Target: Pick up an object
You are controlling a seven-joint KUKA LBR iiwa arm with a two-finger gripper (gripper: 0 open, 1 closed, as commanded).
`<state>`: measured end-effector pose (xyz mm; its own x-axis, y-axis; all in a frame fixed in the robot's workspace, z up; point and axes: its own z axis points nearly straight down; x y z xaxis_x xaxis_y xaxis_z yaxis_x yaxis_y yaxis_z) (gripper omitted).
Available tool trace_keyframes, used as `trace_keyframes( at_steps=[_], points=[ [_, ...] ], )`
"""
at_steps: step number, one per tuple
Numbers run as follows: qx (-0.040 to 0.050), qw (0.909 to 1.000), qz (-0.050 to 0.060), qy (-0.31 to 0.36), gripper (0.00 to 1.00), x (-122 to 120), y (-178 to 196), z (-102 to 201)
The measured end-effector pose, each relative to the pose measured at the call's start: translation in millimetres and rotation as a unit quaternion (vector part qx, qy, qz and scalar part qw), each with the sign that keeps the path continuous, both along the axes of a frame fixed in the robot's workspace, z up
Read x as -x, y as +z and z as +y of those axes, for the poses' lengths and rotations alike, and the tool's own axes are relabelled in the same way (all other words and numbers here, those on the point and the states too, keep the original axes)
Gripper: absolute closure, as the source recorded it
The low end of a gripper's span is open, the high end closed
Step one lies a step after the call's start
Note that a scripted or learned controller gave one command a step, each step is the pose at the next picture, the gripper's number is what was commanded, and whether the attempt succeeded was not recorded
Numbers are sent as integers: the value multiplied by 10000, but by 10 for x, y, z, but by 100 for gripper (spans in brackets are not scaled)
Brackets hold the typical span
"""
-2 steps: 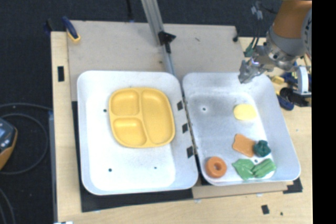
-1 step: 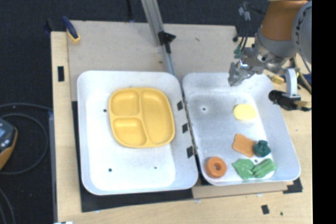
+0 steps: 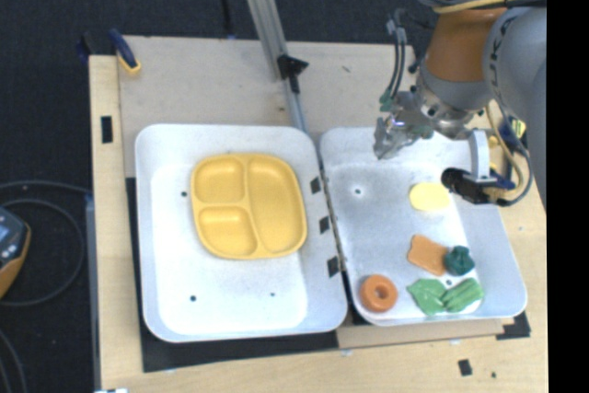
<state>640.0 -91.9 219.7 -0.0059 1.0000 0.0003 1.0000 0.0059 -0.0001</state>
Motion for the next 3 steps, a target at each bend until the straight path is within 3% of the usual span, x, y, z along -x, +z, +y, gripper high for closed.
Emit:
trace_keyframes(
  at_steps=[3],
  points=[
    [-7,10000,5,6,100,535,-69,1413]
  ],
)
